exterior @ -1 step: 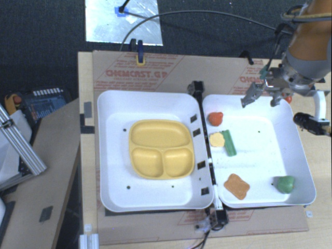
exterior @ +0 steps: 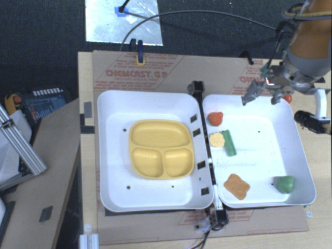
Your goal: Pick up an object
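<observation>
Orange-brown and flat, the toy toast (exterior: 237, 186) lies at the front of the right bin (exterior: 270, 123), and that is the first worry: it sits so low on the white floor that fingers could slide over it and close on nothing. Close by, in the front right corner, is a green round thing (exterior: 284, 183). It looks like it could roll, and it is right next to the bin's wall, so a finger might bump the wall before it gets around it. Farther back, near the wall between the bins, a pale yellow piece (exterior: 217, 139) and a green stick (exterior: 229, 143) touch each other. Going for one could push the other, or catch both at once. A little past them sits a red and orange toy (exterior: 215, 119), also close to that middle wall. In the left bin (exterior: 111, 113) a yellow tray (exterior: 160, 148) with three parts lies alone; it looks too wide to pinch. Farthest back, the gripper (exterior: 264, 93) hangs over the far right edge of the right bin, with its two fingers spread apart and nothing between them. It is well away from every toy, so I think nothing has been picked yet, and a bad aim on the way down could miss them all.
</observation>
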`<state>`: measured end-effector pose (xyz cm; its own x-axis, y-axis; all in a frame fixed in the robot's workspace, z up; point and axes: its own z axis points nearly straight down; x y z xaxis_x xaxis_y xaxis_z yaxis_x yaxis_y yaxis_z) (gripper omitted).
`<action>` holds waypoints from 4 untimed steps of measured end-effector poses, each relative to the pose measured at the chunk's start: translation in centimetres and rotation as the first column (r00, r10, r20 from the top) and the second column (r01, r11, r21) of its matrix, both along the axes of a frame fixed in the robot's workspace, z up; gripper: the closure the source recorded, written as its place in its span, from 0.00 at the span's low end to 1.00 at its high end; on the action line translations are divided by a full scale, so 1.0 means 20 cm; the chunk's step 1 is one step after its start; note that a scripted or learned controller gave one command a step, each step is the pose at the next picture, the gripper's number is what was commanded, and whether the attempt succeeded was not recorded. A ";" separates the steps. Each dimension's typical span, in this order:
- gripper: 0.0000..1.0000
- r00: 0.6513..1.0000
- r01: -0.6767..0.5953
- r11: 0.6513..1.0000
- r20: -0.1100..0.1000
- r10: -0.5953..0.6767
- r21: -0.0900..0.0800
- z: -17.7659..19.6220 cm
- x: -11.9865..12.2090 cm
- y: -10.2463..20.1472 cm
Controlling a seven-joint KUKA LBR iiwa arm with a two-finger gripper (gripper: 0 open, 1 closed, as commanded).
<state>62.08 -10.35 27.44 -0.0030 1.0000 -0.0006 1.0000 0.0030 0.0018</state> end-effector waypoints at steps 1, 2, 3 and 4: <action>0.00 1.000 0.002 1.000 -0.002 -0.002 0.000 -0.22 0.01 -0.03; 0.00 1.000 0.002 1.000 -0.004 -0.002 0.001 -0.49 -0.01 0.02; 0.00 1.000 0.002 1.000 -0.004 -0.002 0.001 -0.69 0.00 0.03; 1.00 1.000 0.003 1.000 0.002 -0.003 0.000 -0.63 0.00 0.03</action>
